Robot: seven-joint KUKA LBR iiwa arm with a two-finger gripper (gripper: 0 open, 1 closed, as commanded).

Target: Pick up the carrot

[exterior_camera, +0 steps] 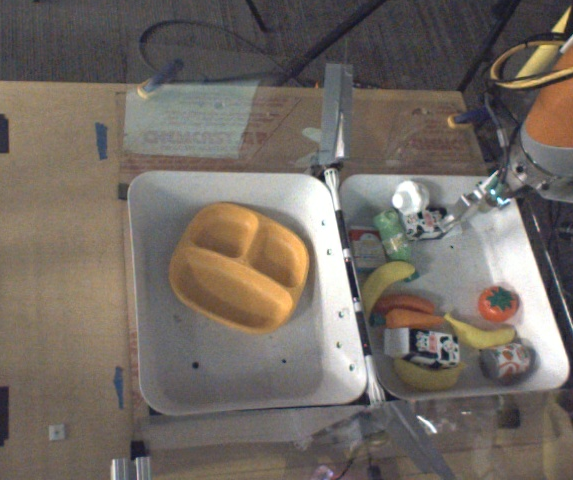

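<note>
Over the right bin (pixel 541 268) we see the arm (pixel 556 118) coming in from three o'clock, its pincer (pixel 486 196) poised near the bin's upper edge, at about one o'clock from the bin's middle; whether its tips are apart or together we cannot tell at this size. Nothing we can make out sits between them, so we judge the task barely begun: the carrot (pixel 411 311) lies untouched in the lower left part of the same bin, at roughly seven o'clock from the pincer and well apart from it. It rests just below a yellow banana (pixel 384 281), with a second banana (pixel 478 332) at its four o'clock and a small milk carton (pixel 424 346) touching or nearly touching it at six o'clock. A tomato (pixel 498 304) lies at three o'clock of the carrot. What is left, as we read it, is the whole reach, descent, grasp and lift, in a crowded corner. The left bin (pixel 156 298) holds an orange divided plate (pixel 239 266). Both bins rest on a pale wooden worktop (pixel 46 268) marked with black and blue tape, and dark carpet with stand legs and cables (pixel 196 38) lies beyond at twelve o'clock.
</note>
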